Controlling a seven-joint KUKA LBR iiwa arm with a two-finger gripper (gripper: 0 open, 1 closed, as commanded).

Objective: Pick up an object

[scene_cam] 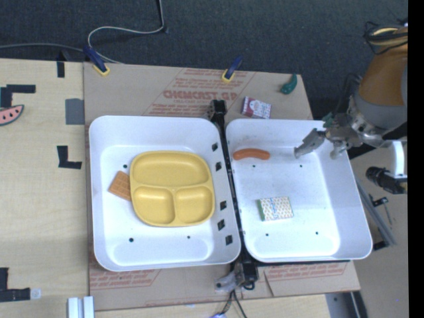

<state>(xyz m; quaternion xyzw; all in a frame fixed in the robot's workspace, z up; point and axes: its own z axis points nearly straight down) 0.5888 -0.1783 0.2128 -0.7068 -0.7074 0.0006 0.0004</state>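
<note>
The gripper (pixel 322 144) is hovering over the right bin's (pixel 344 197) upper right corner, 2 fingers spread apart and holding nothing. The nearest candidate, an orange sausage-shaped toy (pixel 251 154), is lying to the gripper's left at the same height in the camera view, its long axis running left-right, pointing toward the jaws.

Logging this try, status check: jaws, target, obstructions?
Gripper open, holding nothing, over right bin rear edge. Hot dog nearest, patterned block further. Path clear.
</note>
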